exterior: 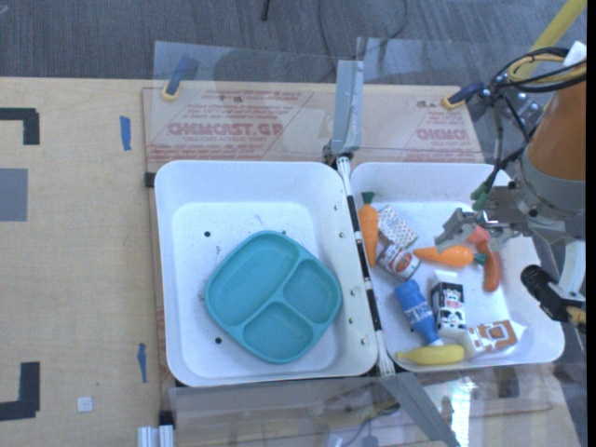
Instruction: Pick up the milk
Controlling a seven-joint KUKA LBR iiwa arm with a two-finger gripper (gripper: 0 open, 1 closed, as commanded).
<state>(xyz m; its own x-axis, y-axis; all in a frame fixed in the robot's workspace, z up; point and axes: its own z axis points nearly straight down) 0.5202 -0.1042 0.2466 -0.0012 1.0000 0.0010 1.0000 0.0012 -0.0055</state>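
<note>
White milk carton (450, 306) with black cow spots sat near the front edge of the right bin (549, 338), just beside a blue bottle (413, 309), a banana (430, 354) in front of it. End effector (463, 226) hovered over an orange carrot (445, 256) further back, fingers spread a bit, holding nothing.

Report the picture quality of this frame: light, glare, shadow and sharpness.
Camera view: even, soft light with faint shadows; the teal plate in the left bin is sharp enough to show its three compartments; pale reflections sit on the clear sheet behind the bins; the hand over the right bin looks soft, and print on the milk is too small to read.
</note>
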